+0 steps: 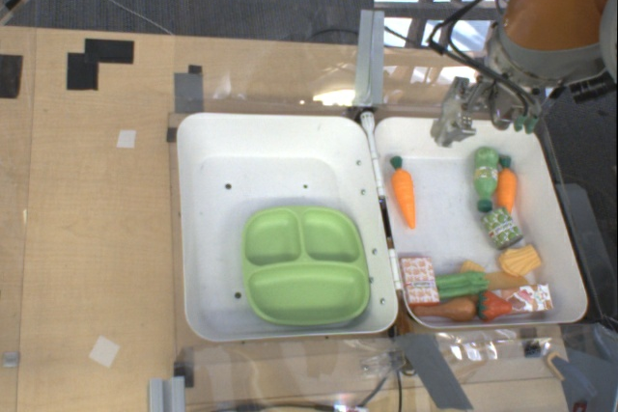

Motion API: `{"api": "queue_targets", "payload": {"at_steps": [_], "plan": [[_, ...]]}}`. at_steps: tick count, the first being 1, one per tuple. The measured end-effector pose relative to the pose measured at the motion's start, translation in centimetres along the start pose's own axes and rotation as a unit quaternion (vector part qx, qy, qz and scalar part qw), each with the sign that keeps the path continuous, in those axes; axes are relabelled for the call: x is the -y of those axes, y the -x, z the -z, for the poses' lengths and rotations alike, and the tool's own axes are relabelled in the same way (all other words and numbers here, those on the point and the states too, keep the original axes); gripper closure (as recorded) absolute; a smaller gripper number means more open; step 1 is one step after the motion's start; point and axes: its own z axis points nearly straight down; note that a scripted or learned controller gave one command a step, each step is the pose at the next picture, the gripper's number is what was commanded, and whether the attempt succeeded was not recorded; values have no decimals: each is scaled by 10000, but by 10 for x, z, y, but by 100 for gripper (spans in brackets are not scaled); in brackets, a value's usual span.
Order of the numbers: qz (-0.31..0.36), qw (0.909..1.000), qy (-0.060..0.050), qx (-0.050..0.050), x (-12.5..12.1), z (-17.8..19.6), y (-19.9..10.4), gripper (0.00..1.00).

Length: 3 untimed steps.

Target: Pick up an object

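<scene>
My gripper (478, 123) hangs over the back edge of the right bin (439, 174), below the orange band of the arm. It looks open and nothing sits between its fingers. An orange carrot (403, 193) lies to its lower left in the bin. Just below the gripper are a green bottle (486, 171), a smaller carrot (506, 189) and a green patterned can (502, 228). Along the bin's front lie a red-and-white box (418, 277), a green vegetable (462, 284), a brown sausage-like piece (454, 308) and a yellow piece (519, 260).
The left bin (222, 159) holds a green divided plate (306, 263) at its front. A metal post (370, 58) stands at the back between the two bins. Wooden bench top (87, 236) stretches out to the left.
</scene>
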Motion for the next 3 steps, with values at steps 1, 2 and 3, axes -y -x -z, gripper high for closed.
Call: {"api": "queue_targets", "payload": {"at_steps": [1,2,3], "plan": [[-93,10000,-7,-25,17,73,34,100],[650,9978,0,-127,91,-65,17,100],[1176,9930,-7,-46,85,-173,-64,100]]}}
